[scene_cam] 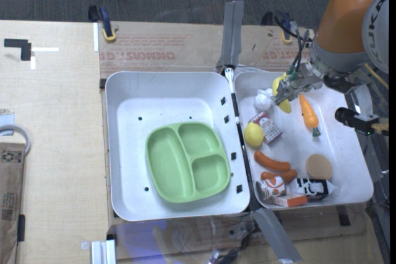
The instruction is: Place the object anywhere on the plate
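Note:
A light green plate point(185, 161) with three compartments lies in the left white bin point(124, 133). My gripper point(286, 91) is down in the back part of the right bin point(352, 151). It sits right over a small yellow object point(283, 104), which it partly hides. A white garlic-like piece point(264, 99) lies just left of the gripper, and an orange carrot point(309, 112) just right of it. The grey arm with its orange band point(346, 15) comes in from the upper right.
The right bin also holds a lemon point(253, 134), a small red and white carton point(270, 129), a sausage point(272, 161), a round tan biscuit point(318, 166), a small can point(273, 182) and a black and white packet point(312, 186). A grey divider point(231, 40) separates the bins.

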Robot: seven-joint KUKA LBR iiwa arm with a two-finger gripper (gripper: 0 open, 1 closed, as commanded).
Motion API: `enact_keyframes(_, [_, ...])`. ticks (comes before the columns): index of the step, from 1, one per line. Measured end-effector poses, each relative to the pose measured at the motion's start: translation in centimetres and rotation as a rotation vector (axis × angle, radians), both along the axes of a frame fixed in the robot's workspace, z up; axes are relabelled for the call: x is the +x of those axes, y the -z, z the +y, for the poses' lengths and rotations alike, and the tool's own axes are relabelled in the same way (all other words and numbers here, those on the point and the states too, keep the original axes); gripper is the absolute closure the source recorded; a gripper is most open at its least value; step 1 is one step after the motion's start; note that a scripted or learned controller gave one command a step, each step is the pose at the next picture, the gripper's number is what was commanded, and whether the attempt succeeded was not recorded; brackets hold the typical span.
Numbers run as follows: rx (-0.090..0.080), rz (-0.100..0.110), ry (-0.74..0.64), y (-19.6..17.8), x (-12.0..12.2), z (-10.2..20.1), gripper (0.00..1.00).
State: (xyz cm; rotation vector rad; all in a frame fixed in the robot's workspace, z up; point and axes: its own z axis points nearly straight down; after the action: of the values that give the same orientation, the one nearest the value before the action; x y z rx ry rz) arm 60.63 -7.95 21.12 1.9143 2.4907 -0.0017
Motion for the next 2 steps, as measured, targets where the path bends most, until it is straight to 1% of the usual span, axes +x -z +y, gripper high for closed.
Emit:
enact_keyframes(1, [0.001,0.001,-0.457,2.0,-3.0,6.6,1.00])
enact_keyframes(2, [0.000,0.000,-0.433,0.3,-4.2,13.6,1.00])
